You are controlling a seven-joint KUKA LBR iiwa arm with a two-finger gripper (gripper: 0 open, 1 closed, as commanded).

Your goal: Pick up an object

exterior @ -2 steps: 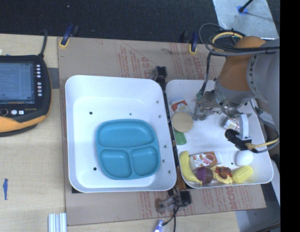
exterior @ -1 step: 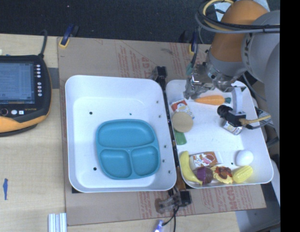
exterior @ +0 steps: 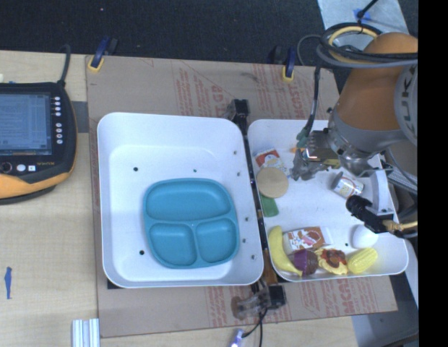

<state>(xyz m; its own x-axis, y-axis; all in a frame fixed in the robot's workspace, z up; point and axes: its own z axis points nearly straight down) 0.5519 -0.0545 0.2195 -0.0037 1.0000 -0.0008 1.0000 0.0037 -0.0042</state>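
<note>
One gripper (exterior: 305, 166) low over the right bin (exterior: 321, 226), beside a round tan disc (exterior: 272, 183), its opening hard to tell

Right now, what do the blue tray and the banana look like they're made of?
The blue tray looks like moulded plastic, judging by its even matte colour and rounded compartments. The banana is probably a plastic toy, being uniformly yellow and smooth, though a real one can't be ruled out.
</note>
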